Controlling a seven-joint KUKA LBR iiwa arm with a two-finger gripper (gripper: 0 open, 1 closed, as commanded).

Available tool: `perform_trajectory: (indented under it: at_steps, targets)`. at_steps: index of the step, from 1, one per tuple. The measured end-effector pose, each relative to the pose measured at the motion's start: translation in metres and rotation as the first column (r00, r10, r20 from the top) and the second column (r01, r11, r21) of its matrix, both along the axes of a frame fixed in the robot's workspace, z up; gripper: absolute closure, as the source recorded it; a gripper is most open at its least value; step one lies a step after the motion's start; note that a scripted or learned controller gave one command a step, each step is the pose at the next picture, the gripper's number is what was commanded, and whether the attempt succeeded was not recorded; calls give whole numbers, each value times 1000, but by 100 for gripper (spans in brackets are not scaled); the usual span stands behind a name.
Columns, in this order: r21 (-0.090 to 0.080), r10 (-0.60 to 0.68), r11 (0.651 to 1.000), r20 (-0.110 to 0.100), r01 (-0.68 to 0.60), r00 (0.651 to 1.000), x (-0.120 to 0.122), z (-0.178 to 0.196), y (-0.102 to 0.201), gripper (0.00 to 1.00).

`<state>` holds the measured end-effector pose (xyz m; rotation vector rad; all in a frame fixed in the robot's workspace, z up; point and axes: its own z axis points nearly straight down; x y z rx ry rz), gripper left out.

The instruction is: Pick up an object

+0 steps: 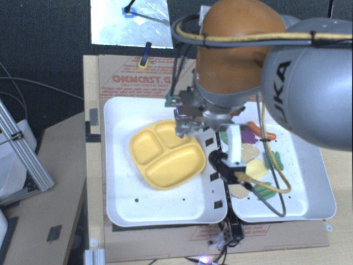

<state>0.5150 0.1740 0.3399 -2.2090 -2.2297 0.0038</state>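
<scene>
— Camera view puts your gripper (pixel 186 127) right over the back rim of the yellow tray (pixel 167 160) in the left bin (pixel 118 203). Can you tell what it grips?

— No; whether it is open or closed, you cannot tell from here. The tray lies just below and left of it, long axis running slantwise toward the divider.

— Room?

— Plenty of bare white floor around the tray. The right bin (pixel 317 203) is crowded with small food toys (pixel 255 167), and the wrist cable hangs over them.

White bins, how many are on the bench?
2. The left white bin holds a yellow divided plate. The right white bin holds small toy foods, partly hidden under the arm. The gripper hangs over the plate's top edge.
</scene>
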Motion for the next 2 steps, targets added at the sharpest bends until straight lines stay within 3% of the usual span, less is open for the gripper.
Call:
perform_trajectory:
  at_steps: [1,2]
  targets:
    - [-1,-13,1000,11,13,1000,50,35,-53,100]
    - [9,2,1000,24,-2,1000,58,205,28,100]
